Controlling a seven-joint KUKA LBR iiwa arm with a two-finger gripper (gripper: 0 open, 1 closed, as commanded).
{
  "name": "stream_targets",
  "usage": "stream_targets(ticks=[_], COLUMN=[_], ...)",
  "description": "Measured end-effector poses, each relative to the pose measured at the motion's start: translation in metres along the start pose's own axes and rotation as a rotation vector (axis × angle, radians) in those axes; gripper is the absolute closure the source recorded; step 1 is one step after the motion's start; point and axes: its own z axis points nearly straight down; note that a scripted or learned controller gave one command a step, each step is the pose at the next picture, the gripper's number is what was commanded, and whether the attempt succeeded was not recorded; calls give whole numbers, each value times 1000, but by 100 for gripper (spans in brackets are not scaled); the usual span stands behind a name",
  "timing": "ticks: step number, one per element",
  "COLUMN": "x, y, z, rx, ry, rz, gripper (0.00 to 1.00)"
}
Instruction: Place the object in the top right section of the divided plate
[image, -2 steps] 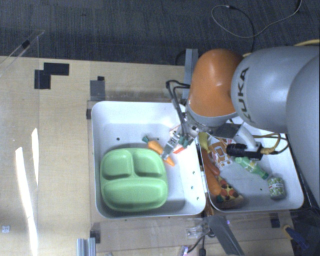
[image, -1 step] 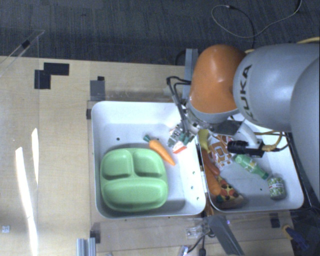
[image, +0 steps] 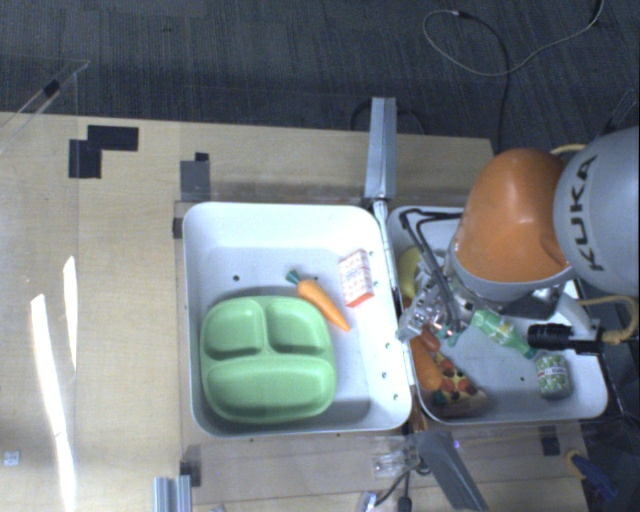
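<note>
A green divided plate (image: 268, 362) lies in the left bin (image: 280, 225), near its front. A toy carrot (image: 321, 301) rests just beyond the plate's top right section, its tip touching the rim. A small red and white box (image: 356, 278) lies to the carrot's right. My gripper (image: 428, 318) hangs low over the left edge of the right bin (image: 590, 405), above several toy foods (image: 448, 383). The arm's orange band (image: 512, 228) hides much of that bin.
In the right bin lie a green bottle (image: 503, 333), a small can (image: 552, 373) and a yellow item (image: 408, 268) by the left wall. A metal post (image: 381, 150) stands between the two bins at the back.
</note>
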Motion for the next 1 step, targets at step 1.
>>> stream_targets(ticks=[1], x=[49], y=[102], z=[-44], rx=[-3], ry=[0], rz=[-211], gripper=[100])
